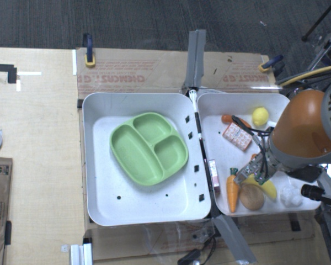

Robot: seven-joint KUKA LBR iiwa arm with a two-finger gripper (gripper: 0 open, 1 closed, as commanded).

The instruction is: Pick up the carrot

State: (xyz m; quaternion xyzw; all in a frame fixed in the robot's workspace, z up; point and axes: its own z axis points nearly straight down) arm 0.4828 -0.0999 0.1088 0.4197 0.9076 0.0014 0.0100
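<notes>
The carrot [232,193] was seen lying at the front of the right bin [209,164], tip toward the front wall, with a brown potato [252,197] just beside it. The gripper [252,171] was poised just above and to the right of the carrot; nothing was seen held in it. A green plate [149,148] was seen in the left bin [94,159].

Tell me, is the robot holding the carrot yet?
No. The carrot lies in the right bin, just left of the gripper, not between its fingers.
</notes>
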